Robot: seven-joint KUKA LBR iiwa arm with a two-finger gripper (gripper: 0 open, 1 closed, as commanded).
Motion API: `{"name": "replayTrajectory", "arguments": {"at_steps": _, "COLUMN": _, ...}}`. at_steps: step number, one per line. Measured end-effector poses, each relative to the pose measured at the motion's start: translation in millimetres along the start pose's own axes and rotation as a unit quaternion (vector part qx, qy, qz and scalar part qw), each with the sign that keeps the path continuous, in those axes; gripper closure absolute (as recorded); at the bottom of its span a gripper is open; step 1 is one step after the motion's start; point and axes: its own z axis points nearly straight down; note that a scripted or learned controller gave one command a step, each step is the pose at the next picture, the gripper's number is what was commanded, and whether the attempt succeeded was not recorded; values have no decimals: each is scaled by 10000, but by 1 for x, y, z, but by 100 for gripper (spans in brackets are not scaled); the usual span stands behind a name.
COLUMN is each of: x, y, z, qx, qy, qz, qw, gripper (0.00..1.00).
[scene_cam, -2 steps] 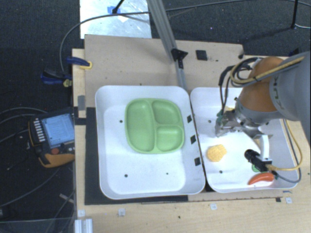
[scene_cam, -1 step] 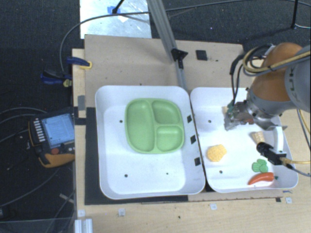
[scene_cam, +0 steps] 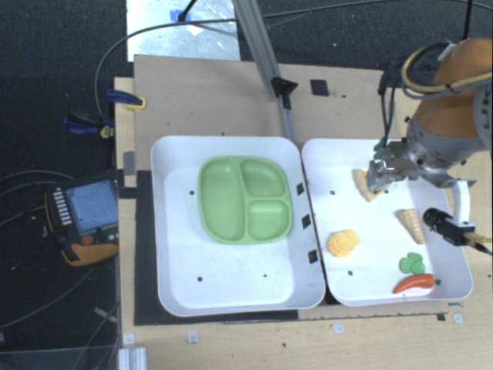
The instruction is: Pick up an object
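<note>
You have the gripper [scene_cam: 379,177] low in the right bin [scene_cam: 347,299], near its far edge, right over a tan piece [scene_cam: 360,182]; you cannot tell how its claw stands. A yellow corn [scene_cam: 343,243] lies mid-bin, a cone [scene_cam: 412,225] towards the right edge, and a green piece [scene_cam: 411,264] and a red piece [scene_cam: 414,284] at the near right corner. A green plate [scene_cam: 245,200] sits in the left bin [scene_cam: 177,284]

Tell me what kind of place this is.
Probably a robotics lab's grasping test bench: two white bins side by side on a board, toy food such as a yellow corn piece, a teach pendant and loose cables on dark floor.
</note>
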Motion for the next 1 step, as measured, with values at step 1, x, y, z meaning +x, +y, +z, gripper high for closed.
{"name": "replayTrajectory", "arguments": {"at_steps": 1, "x": 0, "y": 1, "z": -15, "qx": 25, "qy": 4, "qz": 0, "qw": 10000, "gripper": 100}}
